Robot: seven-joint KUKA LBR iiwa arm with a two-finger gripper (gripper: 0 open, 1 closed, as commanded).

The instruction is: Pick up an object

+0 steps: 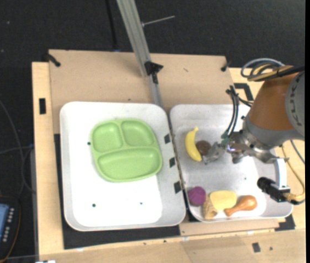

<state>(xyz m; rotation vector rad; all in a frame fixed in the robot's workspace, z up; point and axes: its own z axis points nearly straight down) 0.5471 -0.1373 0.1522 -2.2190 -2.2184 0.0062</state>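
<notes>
Gripper (214, 152) sits low in the right bin (220, 116), right against a small brown lump (203, 147) touching the banana (192, 144) near the bin's left wall. Can't tell how wide the jaws are or if they've got anything. Risk: they shove the lump into the banana, or snag both. The lump's dark, roundish, blurry.

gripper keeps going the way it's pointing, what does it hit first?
Most likely the small brown object right at the tip of the gripper, which points toward the view's left. The banana lies just beyond it. Height is unclear from this angle, so it might pass above both.
</notes>
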